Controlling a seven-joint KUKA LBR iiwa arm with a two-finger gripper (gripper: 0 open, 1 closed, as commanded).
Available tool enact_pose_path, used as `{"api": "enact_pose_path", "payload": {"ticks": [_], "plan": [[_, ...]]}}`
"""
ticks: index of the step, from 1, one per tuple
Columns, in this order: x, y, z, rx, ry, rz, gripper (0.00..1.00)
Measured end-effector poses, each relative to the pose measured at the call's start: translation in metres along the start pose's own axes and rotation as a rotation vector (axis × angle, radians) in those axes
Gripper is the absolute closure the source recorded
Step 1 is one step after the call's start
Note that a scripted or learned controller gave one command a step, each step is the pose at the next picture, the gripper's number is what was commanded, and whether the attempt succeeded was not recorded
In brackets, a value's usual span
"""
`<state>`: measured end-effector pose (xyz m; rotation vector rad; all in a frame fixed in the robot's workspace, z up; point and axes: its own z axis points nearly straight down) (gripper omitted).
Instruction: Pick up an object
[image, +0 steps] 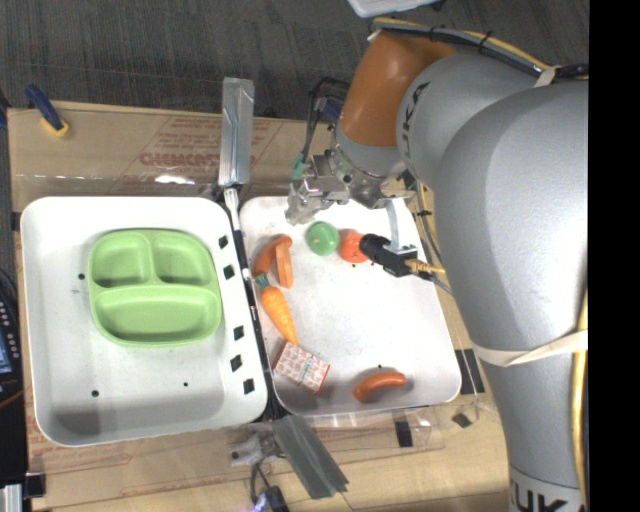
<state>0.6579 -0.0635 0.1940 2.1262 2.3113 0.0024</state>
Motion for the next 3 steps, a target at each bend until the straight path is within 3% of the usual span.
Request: {"api": "enact_pose_path", "payload": {"ticks": [1,2,3], "plan": [[0.000,-0.001,0.002,0.004,0.000,0.001,0.00],[-0.032,-0.015,0.100,0.003,-0.003,-0.252,0.00],[-0.031,-0.014,0.090,0.004,-0.001,-0.256,1.00]]}}
